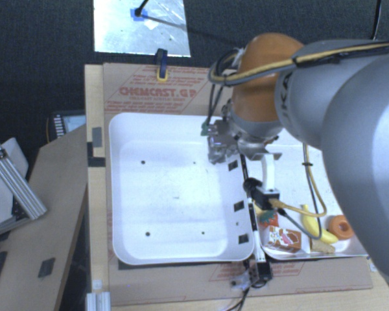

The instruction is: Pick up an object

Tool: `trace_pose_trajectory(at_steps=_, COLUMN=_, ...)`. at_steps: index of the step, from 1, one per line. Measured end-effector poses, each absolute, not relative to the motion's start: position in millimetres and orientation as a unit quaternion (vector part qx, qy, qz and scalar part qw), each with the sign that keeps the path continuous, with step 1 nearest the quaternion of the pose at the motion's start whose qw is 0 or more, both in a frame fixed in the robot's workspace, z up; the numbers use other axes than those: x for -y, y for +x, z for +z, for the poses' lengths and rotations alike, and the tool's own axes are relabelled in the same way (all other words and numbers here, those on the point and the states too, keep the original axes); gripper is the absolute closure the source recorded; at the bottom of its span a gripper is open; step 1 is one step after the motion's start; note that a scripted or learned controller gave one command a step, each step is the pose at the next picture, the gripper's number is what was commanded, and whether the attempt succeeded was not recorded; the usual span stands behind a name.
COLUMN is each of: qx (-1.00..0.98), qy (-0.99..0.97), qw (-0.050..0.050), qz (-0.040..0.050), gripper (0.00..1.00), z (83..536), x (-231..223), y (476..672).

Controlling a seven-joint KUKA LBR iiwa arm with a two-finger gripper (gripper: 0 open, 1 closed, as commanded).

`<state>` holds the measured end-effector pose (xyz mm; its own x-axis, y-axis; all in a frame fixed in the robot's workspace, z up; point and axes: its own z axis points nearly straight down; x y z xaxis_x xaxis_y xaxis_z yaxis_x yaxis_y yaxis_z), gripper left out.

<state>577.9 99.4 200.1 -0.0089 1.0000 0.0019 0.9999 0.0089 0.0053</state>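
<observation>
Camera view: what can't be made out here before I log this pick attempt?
- Gripper: the arm's wrist covers it, so its state is unreadable.
- Right bin: mostly hidden under the arm; a banana, an orange piece and a red packet show.
- Packet print: too small.

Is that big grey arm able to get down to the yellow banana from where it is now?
Probably yes. The banana lies uncovered near the front of the right bin, beside an orange round thing and a red packet. The arm hangs over that bin, though those close neighbours could crowd the pincer.
</observation>
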Motion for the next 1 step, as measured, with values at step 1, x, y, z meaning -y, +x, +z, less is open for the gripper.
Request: trace_pose_trajectory(at_steps=1, qx=-0.709, qy=0.705, qw=0.000, qz=0.0014, gripper=1.00, z=209.7, x=-96.0, y=577.1)
